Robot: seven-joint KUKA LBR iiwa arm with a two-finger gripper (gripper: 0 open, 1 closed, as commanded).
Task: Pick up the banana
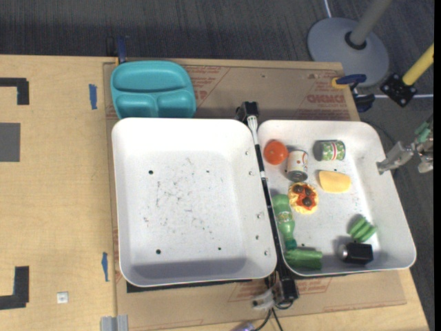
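We are seeing the banana (pixel 334 181), a short yellow piece, lying flat in the right bin (pixel 394 209), in its upper middle part and touching nothing we can make out. Just above it a green-labelled can (pixel 329 149) is lying, and to its left a small white and red can (pixel 297 163) is sitting beside an orange ball (pixel 275 152). Below and left of the banana a yellow and red flower-like item (pixel 304 197) is resting near a pale green piece (pixel 282 209) that is lying along the bin's left wall. Further down, a dark green cylinder (pixel 303 256) is lying at the near edge, and a bright green item (pixel 361 227) is sitting just above a black block (pixel 357 253) in the near right corner. The hand (pixel 398 157) is hovering at the bin's right rim, well apart from the banana and with nothing visibly in it; we cannot tell whether it is released or clenched. The left bin (pixel 186 192) is lying beside the right one, their walls touching. Behind it a teal divided tray (pixel 153 88) is resting on the worktop (pixel 55 185), and a grey round stand base (pixel 348 47) is standing on the floor beyond the far right corner.
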